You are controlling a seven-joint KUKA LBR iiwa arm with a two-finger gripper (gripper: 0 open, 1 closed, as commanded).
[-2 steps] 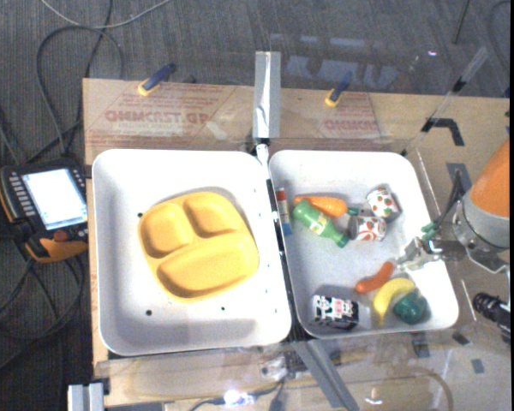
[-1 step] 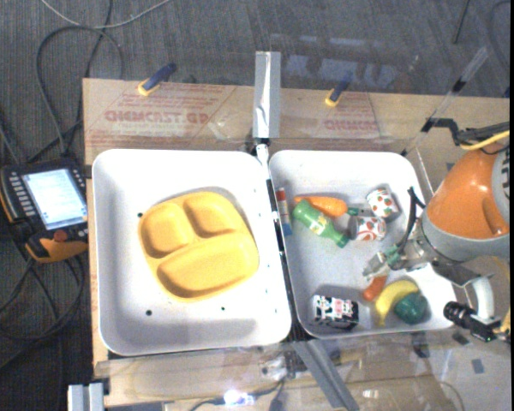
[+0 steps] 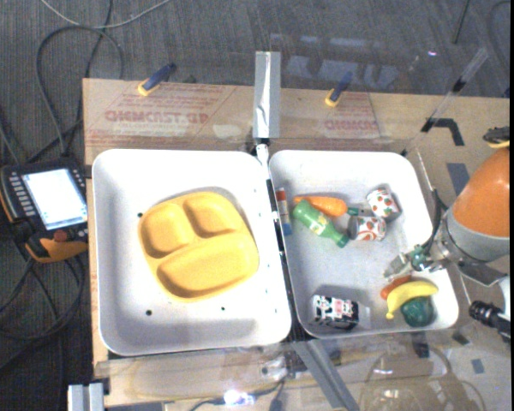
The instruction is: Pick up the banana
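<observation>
The end effector (image 3: 414, 262) hangs low over the right bin (image 3: 325, 163) near its right wall; whether it is apart or together cannot be told. Just below it lies the banana (image 3: 409, 294), touching a dark green round toy (image 3: 418, 312). Farther left sit a carrot (image 3: 324, 204), a green bottle (image 3: 317, 223) and a black-and-white can (image 3: 335, 310). The left bin (image 3: 111, 229) holds a yellow divided tray (image 3: 200, 243).

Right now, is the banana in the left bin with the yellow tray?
No, the banana lies in the right bin, near its lower right corner beside a green object.
</observation>
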